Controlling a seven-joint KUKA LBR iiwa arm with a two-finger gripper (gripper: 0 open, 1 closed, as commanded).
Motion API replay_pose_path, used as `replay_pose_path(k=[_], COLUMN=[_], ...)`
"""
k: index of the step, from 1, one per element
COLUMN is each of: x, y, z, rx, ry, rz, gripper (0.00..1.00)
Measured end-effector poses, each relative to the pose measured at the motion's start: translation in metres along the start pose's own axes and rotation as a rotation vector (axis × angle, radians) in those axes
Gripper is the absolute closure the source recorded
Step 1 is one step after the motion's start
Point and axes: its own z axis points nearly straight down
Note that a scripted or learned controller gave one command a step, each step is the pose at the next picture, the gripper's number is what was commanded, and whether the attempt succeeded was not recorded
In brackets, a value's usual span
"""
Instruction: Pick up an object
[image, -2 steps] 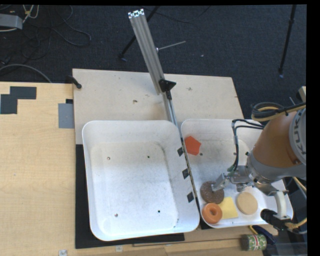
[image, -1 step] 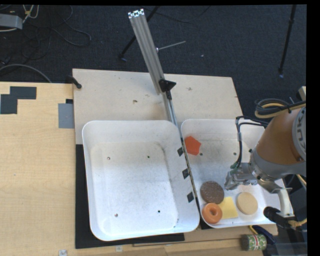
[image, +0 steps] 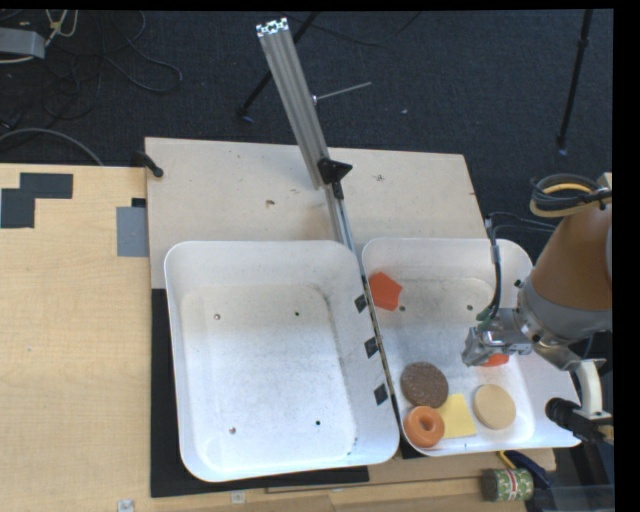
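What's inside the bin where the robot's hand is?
The right bin holds an orange block, a brown disc, an orange ring, a yellow piece and a tan disc. The gripper covers something reddish.

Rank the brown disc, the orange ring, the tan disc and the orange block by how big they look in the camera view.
1. brown disc
2. tan disc and orange ring, too alike to separate
3. orange block, smallest, though it lies farther from the camera.
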Motion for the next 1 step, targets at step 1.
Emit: replay_pose_path(k=[1], x=[0.0008], y=[0.0001], z=[-0.0421], rx=[0.0], ry=[0.0], rz=[-0.002], gripper=[1.0])
